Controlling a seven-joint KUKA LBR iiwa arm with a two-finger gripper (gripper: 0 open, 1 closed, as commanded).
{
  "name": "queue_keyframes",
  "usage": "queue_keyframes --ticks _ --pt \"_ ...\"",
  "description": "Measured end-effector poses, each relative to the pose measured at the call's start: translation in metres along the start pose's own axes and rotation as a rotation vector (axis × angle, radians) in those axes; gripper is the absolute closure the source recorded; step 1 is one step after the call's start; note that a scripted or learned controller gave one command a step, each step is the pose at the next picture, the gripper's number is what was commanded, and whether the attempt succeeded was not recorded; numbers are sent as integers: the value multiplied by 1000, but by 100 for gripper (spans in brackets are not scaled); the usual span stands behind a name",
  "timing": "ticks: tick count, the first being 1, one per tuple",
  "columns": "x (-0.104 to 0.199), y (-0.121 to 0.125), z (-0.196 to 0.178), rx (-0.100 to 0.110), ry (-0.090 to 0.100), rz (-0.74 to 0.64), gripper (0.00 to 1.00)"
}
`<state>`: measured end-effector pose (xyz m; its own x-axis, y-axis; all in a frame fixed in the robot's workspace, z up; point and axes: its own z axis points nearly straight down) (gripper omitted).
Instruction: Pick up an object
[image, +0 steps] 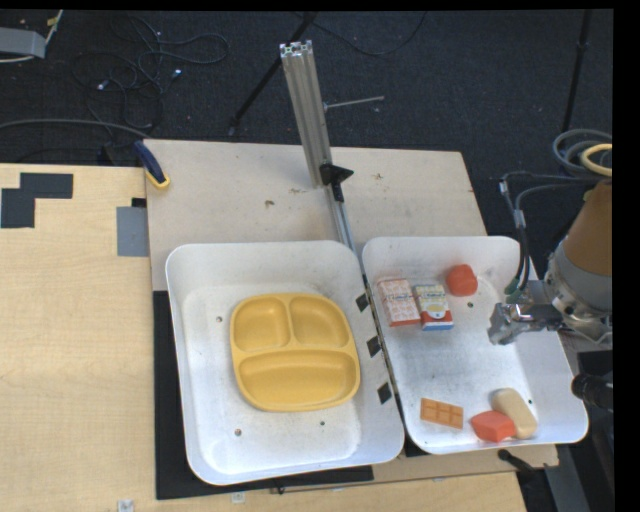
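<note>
Reaching in from the right, the grey arm (585, 275) with its orange band hangs over the right-hand edge of the right bin (480, 250). The tool (505, 325) sits above the bin's floor, near its right wall; whether it is apart or together cannot be made out at this angle, and nothing is seen in its grip.

Right bin contents:
- two small cartons side by side near the upper middle, a pink-red one (398, 301) and a green-and-white one (433, 306) with a blue and red base, touching or nearly so
- a small red-orange block (461, 280) just right of the cartons, well above the tool
- an orange cracker-like tile (441, 412) lying flat toward the lower edge
- a red piece (493, 427) and a tan oblong piece (514, 411) together at the lower right corner, touching

All of these rest on the bin floor, apart from the tool.

Left bin (200, 300): one yellow divided plate (295, 351), three compartments, lying flat about the middle.

An aluminium post (308, 110) rises from the bench (400, 190) behind the bins.
</note>
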<state>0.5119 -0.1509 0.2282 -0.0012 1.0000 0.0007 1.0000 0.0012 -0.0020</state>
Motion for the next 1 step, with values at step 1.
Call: queue_keyframes --ticks 1 --pt "46 -6 -3 1 2 -3 100"
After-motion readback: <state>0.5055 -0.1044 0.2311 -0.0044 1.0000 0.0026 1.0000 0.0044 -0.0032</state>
